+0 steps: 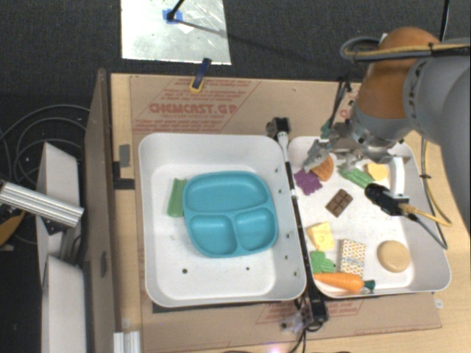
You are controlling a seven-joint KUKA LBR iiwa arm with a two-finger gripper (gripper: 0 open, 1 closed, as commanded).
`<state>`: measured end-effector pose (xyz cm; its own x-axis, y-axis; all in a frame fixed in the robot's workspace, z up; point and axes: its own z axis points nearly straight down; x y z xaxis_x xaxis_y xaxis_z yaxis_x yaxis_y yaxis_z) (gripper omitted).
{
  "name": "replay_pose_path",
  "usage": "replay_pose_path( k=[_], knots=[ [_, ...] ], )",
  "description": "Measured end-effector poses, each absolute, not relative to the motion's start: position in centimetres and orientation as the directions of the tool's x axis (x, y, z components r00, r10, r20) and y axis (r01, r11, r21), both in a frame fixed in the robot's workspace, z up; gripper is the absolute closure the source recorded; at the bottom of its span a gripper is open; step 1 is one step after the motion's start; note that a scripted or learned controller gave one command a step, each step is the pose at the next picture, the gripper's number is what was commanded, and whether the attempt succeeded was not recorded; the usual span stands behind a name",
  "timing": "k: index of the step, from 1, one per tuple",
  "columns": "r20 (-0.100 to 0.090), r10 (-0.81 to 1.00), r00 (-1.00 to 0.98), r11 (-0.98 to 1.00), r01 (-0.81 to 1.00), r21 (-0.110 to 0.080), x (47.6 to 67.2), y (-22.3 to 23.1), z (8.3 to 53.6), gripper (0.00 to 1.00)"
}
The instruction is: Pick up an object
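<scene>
1. The gripper (321,159) is low over the far left corner of the right bin (440,265), directly above an orange toy food piece (324,170). Judging by this, the step in hand is the reach or descent onto a chosen object, not yet a lift.
2. Whether the jaws are apart, together or clamped on something cannot be told; the wrist hides them.
3. The likely target is the orange piece, which lies on the bin floor just beside a purple toy piece (307,181) and close to the wall shared with the left bin (156,197).
4. The next move probably calls for a closing grasp that takes the orange piece alone, without catching the purple one or the bin wall, followed by a straight lift.
5. Other candidates lie well apart in the same bin: a brown chocolate bar piece (339,202) and a toy carrot (338,281) at the near edge.
6. The left bin holds a teal divided plate (228,213).
7. Readable writing: "CHEMCAST GP" in red on the brown sheet (243,94) under the bins. The smaller red lines around it are too fine to read.
</scene>
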<state>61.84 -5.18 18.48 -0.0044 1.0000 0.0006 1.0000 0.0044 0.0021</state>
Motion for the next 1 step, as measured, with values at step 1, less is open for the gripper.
replay_pose_path(
  k=[1],
  knots=[
    [0.000, 1.000, 0.005, -0.005, 1.000, 0.005, 63.10, -10.29, 8.22, 0.00]
  ],
)
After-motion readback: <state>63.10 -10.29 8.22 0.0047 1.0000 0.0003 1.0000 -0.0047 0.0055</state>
